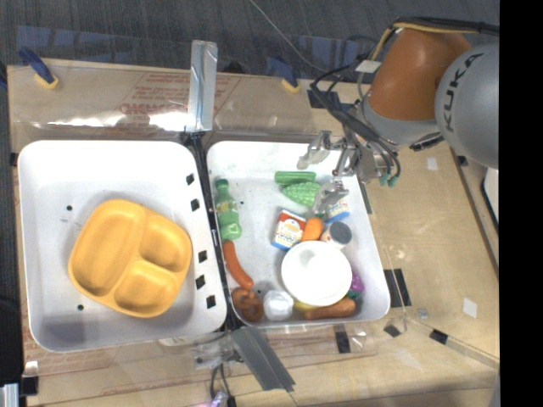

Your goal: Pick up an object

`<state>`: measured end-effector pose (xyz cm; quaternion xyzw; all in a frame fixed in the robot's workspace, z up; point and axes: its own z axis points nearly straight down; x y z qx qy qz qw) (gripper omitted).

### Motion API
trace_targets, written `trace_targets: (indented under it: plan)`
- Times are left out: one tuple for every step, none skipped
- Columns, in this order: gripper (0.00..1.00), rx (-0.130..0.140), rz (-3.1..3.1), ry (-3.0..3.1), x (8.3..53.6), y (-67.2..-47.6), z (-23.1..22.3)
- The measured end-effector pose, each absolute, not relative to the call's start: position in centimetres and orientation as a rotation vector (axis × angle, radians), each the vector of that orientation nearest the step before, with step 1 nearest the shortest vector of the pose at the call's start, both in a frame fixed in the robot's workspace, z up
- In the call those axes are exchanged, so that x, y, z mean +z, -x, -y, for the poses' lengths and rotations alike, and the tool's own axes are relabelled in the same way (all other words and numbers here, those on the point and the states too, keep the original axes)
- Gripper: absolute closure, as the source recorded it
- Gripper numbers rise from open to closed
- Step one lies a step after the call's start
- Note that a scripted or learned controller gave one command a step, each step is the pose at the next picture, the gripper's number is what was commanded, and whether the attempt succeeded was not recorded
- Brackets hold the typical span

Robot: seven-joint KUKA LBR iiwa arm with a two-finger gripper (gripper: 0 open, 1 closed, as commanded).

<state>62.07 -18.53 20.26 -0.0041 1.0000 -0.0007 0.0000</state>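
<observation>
We see the green toy (297, 186) lying near the far edge of the right bin (254, 155), just beside the gripper (327, 170), whose fingers (312, 153) stand spread apart above the bin's far right part with nothing between them. Nearer us lie a small carton (288, 229), a carrot (312, 228) and a white bowl (316, 273); a green bottle (226, 210) lies along the left wall. The left bin (34, 227) holds a yellow divided tray (130, 257).

**A robotics lab bench**

An industrial arm (424, 75) trailing loose cables is reaching over a taped-down surface (424, 253). Two white bins (34, 227) are sitting side by side, one holding a yellow tray (129, 257), the other toy food (297, 185), above grey carpet (127, 7).
</observation>
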Motion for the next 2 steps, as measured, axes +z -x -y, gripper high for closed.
trace_targets:
  plan:
    - [0.0, -0.004, -3.119, 0.208, 10.9, -57.1, 19.6]
    - [0.0, -0.011, -3.117, 0.131, 10.1, -55.9, 16.6]
